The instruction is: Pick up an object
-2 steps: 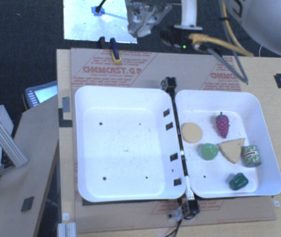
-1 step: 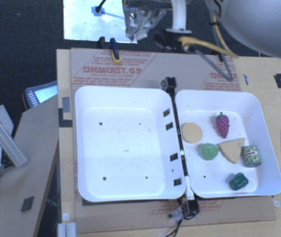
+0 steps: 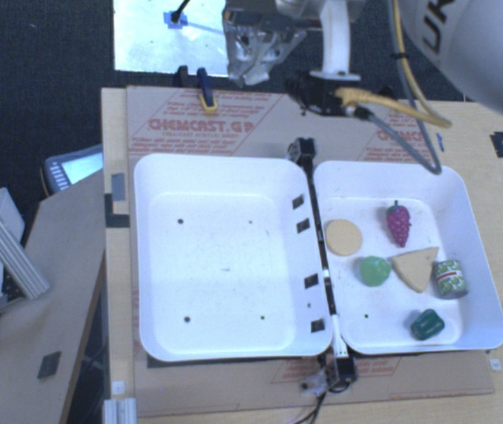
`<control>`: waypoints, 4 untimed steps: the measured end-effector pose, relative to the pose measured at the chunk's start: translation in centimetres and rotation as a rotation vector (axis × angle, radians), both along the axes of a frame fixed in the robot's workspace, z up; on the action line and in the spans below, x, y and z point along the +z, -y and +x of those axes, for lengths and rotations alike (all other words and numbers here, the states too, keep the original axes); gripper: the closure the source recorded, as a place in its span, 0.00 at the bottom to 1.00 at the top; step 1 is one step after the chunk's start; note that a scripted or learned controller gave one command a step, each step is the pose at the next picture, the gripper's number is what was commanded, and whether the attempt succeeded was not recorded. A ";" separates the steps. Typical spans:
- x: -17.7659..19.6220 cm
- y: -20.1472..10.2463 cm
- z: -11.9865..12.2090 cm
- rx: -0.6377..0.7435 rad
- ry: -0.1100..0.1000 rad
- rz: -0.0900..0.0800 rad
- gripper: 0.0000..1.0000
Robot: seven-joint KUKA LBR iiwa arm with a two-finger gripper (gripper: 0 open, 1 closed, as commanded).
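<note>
The gripper [image 3: 253, 60] hangs high beyond the bins' far edge — nothing between its fingers, though their spread is unclear — so it should drop squarely over the purple grapes [image 3: 398, 223] near the right bin's [image 3: 481, 263] far edge.

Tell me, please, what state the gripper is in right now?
Gripper: raised above the bench behind the bins, nothing held; open or shut cannot be told.

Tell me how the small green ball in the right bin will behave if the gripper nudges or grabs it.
The green ball looks round and smooth, so it will probably roll when nudged. It may slip from the fingers. The cheese wedge close beside it could stop it.
</note>
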State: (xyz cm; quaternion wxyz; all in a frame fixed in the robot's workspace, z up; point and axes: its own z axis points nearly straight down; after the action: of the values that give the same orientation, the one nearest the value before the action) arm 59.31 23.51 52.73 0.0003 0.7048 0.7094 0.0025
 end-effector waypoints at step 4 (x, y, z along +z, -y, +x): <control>1.4 0.1 7.2 -0.004 0.012 0.001 1.00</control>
State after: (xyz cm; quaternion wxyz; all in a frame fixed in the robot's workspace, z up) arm 66.52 23.37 54.13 0.0042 0.7061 0.7080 0.0069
